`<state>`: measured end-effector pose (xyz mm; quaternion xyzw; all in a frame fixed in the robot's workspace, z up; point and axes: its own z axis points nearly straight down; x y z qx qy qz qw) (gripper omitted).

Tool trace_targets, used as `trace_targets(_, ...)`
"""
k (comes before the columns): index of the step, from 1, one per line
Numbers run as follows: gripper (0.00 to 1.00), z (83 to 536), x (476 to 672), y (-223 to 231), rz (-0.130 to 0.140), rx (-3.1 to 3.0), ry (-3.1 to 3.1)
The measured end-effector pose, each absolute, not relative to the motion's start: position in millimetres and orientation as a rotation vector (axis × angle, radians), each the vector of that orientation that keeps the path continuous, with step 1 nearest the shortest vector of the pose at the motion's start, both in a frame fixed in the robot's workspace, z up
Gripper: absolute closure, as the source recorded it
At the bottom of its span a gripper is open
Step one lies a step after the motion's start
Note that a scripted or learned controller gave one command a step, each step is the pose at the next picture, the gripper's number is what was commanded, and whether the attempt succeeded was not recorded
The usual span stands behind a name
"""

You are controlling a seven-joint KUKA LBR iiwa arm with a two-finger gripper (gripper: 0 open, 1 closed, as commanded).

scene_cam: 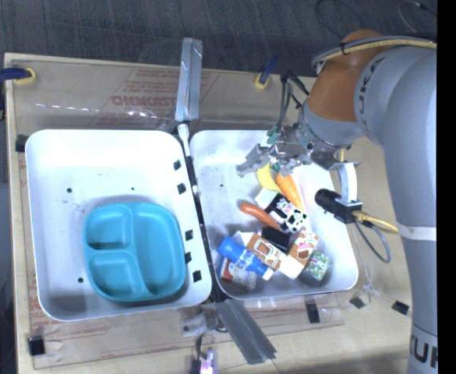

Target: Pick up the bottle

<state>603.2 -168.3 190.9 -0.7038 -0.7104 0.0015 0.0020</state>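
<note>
While reaching in from the right, fills that whole side as a big grey arm [403, 154], orange band above the wrist. Spreading beneath and off to the left of the claw [263, 160]: the table [95, 92], pale, with red print under a clear sheet. Well to the claw's left, across the divider, the left bin [72, 162], white and shallow. Directly beneath the claw, the right bin [220, 158], bare white floor just to the claw's left.

Down and far left of the claw, lying flat in the left bin: a blue tray [134, 249] with compartments.

Now the claw itself: hanging over the upper part of the right bin, nothing seen in its grip. Open or clenched? Cannot tell from this angle.

Just below the claw, a yellow piece [265, 179] beside an orange carrot [288, 187]. Further below, a red sausage shape [255, 211], then a black-and-white cow-print box [291, 216]. Lower again, a brown-and-white carton [270, 253].

And the bottle [239, 258]: blue and white, lying on its side at the heap's lower left, well below the claw, close to the bin's left wall, touching the carton. Not grasped.

Smallest, below and right of the claw: a green-patterned can [317, 268].
</note>
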Motion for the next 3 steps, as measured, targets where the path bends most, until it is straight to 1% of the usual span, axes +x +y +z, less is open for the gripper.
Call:
trace_targets(1, 0.00, 232, 511.6, -59, 0.005, -2.434, -1.981)
trace_targets(2, 0.00, 146, 500.4, -81, -0.050, -2.492, -1.959)
trace_targets(3, 0.00, 137, 499.9, -86, -0.068, -2.497, -1.949)
